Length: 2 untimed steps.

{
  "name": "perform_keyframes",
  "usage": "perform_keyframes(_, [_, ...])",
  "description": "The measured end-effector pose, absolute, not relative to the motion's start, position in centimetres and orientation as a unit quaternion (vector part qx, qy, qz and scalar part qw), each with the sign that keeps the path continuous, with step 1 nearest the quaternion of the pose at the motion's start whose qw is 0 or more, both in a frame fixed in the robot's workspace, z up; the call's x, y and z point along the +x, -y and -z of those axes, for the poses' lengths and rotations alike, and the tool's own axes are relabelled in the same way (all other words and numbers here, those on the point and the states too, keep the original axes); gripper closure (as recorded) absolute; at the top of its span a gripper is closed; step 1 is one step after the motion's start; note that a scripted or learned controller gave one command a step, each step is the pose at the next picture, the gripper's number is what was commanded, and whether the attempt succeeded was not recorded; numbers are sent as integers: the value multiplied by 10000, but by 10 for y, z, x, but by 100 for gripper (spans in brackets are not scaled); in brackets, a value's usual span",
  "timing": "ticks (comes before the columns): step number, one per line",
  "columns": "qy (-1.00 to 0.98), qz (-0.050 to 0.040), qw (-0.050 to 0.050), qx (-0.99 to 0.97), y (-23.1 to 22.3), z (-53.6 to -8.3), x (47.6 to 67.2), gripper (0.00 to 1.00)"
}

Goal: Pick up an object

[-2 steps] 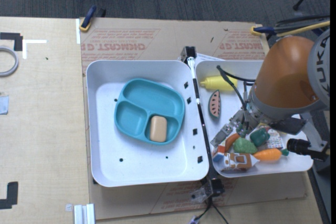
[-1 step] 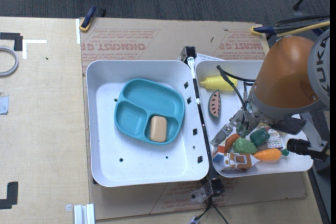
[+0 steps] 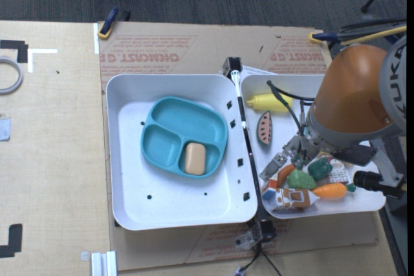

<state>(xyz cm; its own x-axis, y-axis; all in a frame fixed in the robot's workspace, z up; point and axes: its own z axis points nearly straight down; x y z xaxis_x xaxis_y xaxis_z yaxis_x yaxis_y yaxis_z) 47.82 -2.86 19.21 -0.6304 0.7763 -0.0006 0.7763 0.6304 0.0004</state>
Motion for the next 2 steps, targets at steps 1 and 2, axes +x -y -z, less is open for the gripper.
perform_keyframes(1, [-9029, -1, 4, 4299, 29, -192, 478, 0])
perform_keyframes(2, [-9029, 0, 4, 4299, 29, -192, 478, 0])
